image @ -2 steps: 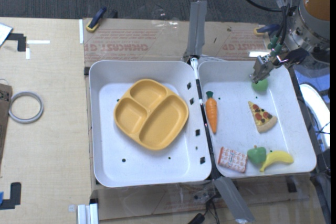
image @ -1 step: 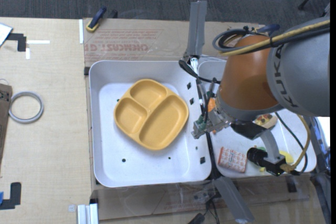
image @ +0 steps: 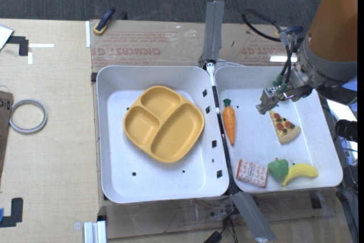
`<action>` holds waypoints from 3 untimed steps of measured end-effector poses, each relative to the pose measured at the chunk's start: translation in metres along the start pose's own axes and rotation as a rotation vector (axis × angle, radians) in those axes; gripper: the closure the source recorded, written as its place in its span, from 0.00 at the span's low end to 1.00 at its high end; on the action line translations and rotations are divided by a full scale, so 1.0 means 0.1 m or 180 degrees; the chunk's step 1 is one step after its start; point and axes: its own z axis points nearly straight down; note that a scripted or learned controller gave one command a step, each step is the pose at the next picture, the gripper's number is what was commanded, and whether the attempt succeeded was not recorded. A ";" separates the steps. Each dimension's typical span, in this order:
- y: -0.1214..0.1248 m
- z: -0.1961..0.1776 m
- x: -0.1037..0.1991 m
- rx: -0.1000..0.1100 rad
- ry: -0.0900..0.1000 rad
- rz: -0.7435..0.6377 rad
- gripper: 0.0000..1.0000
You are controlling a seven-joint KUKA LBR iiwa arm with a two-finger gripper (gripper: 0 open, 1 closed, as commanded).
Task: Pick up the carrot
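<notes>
An orange carrot [image: 228,122] with a green top lies along the left wall of the right bin [image: 318,122], pointing toward the front. My gripper [image: 268,101] hangs over the middle of the right bin, to the right of the carrot and a little behind it, apart from it. Nothing shows between its fingers.
A pizza slice [image: 284,126] lies just right of the gripper. A wafer packet [image: 252,172], a green pepper [image: 278,168] and a banana [image: 300,172] sit along the right bin's front. The left bin [image: 111,139] holds a yellow divided plate [image: 164,123]. A tape roll [image: 24,115] lies on the bench at left.
</notes>
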 end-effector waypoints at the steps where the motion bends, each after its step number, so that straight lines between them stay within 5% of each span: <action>1: 0.32 1.82 0.92 0.0011 0.0007 -0.0286 1.00; 2: 0.55 -0.27 0.52 0.0003 0.0001 -0.0352 1.00; 3: 0.40 0.96 1.11 0.0010 0.0005 -0.0228 1.00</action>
